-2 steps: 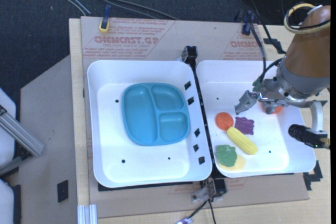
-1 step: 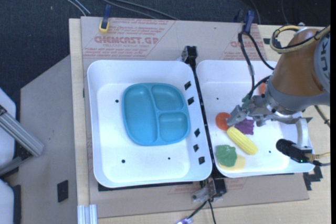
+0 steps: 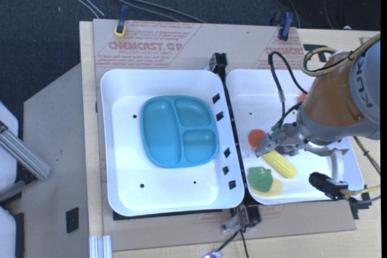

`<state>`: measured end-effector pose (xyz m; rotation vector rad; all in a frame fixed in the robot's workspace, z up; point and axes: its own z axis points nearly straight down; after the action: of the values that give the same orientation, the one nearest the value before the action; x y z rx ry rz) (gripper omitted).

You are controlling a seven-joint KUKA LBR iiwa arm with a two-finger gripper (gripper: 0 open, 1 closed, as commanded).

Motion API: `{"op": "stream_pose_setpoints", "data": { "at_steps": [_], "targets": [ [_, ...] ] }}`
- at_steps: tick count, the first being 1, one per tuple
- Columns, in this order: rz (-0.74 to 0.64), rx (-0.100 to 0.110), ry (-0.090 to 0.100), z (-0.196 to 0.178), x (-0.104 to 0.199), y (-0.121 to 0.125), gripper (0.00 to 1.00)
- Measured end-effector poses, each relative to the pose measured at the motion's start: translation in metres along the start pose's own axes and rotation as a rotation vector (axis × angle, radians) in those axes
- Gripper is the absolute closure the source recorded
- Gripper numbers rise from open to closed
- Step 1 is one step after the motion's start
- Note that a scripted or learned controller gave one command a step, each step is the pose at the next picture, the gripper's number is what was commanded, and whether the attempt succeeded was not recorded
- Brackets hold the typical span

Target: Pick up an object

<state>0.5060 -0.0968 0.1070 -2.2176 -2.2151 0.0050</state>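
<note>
Corn (image 3: pixel 280 164) lies in the right bin (image 3: pixel 242 93) under the claw (image 3: pixel 269 145), grip state unclear, dark floor beyond.

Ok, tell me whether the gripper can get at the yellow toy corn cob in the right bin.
Probably yes: the gripper hangs right beside the yellow toy corn cob, whose top is uncovered. The green toy crowds its lower left end.

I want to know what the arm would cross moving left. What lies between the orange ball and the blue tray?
In the camera view, between the orange ball and the blue tray run bare white bin floor and the black-clipped divider where both bins meet.
</note>
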Motion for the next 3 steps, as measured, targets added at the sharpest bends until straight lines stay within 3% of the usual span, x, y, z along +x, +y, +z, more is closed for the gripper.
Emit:
{"op": "stream_pose_setpoints", "data": {
  "at_steps": [1,3],
  "targets": [
    [0.0,-0.007,-0.001,-0.013,0.0,0.002,1.0],
    [-0.002,-0.013,-0.003,-0.104,-0.001,-0.005,1.0]
  ]
}}
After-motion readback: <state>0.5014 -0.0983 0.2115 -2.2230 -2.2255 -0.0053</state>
